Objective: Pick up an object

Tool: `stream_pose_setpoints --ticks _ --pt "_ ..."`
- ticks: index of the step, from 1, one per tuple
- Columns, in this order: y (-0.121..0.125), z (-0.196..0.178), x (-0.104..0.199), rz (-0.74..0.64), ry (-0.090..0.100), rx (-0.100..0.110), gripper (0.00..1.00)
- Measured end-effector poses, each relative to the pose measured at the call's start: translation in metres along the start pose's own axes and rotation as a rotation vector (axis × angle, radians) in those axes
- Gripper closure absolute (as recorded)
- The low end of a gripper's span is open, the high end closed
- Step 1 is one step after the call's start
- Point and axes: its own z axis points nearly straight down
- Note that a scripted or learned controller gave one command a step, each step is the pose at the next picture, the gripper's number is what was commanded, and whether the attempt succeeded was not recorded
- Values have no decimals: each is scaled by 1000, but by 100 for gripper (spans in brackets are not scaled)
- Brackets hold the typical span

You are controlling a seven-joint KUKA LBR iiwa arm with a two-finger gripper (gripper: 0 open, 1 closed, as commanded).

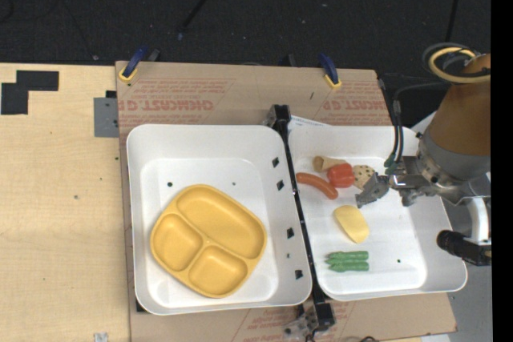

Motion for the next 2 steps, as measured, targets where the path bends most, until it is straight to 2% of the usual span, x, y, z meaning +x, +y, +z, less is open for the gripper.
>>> stream_pose_setpoints --ticks 1,2 --pt "1 -2 0 0 -1 -4 0" --pt "1 61 -1 0 0 1 0"
